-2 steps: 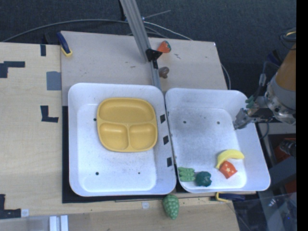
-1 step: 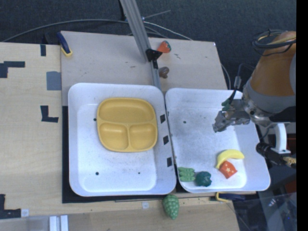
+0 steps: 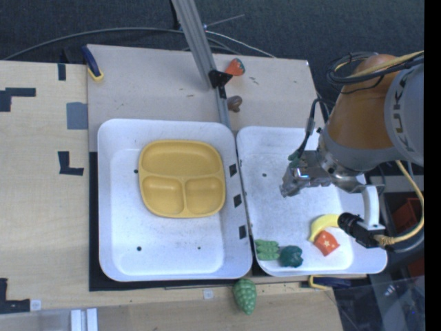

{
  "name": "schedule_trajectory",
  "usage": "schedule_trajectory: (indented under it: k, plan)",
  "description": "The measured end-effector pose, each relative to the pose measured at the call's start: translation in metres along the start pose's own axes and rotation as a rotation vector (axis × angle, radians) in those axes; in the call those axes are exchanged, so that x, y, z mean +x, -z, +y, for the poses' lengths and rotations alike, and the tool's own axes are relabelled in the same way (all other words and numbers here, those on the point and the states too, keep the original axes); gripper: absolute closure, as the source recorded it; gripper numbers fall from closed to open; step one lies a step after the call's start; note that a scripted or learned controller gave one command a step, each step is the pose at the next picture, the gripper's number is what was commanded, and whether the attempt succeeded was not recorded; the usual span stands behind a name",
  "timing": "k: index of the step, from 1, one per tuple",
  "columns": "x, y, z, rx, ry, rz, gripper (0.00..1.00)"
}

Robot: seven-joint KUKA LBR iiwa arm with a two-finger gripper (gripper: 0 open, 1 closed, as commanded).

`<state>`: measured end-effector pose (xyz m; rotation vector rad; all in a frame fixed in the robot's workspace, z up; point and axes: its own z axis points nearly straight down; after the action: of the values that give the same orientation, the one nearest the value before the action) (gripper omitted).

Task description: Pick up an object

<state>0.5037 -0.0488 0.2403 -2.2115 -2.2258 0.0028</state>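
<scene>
The likeliest targets lie along the right bin's (image 3: 272, 150) near rim: a banana (image 3: 324, 223) with a red block (image 3: 327, 243) touching it at about 5 o'clock in the bin, and two green pieces (image 3: 279, 252) at 7 o'clock; all sit loose, so any could be taken from above; the gripper (image 3: 293, 183) hangs over the bare middle, at 10 o'clock from the banana and apart from it, nothing between its fingers; whether they are spread I cannot tell; the left bin (image 3: 110, 185) bears a yellow tray (image 3: 182, 178).
</scene>
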Motion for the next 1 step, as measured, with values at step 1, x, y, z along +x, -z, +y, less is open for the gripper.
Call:
schedule_trajectory:
  k: [1]
  plan:
    - [0.0512,-0.0115,-0.0092,0.0,0.0,0.0,1.0]
